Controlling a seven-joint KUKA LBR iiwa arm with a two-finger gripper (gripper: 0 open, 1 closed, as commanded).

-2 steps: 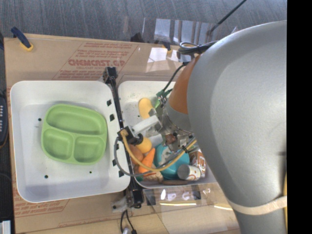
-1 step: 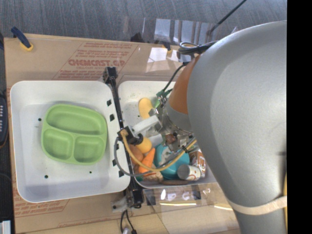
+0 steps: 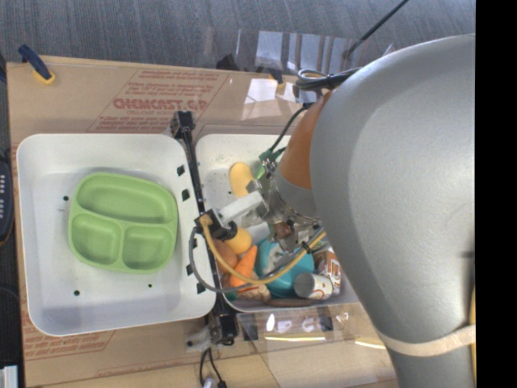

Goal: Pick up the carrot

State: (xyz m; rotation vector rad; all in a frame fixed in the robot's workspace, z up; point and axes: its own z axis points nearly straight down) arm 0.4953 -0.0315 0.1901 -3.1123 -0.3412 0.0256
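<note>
Two white bins sit side by side on the bench. The left bin (image 3: 40, 241) carries a green divided plate (image 3: 123, 221). The right bin (image 3: 212, 158) is crowded: a yellow toy (image 3: 240, 176), a teal cup (image 3: 279, 272), a can (image 3: 319, 283), and the carrot (image 3: 244, 261), lying low against the bin's left wall among orange pieces. The grey arm (image 3: 404, 184) reaches deep into this bin and hides much of it. The pincer (image 3: 279, 225) hovers just above the clutter near the carrot; whether it is spread or pressed together, I cannot tell. A clean pick likely needs the pincer centred over the carrot's length, clear of the cup.
</note>
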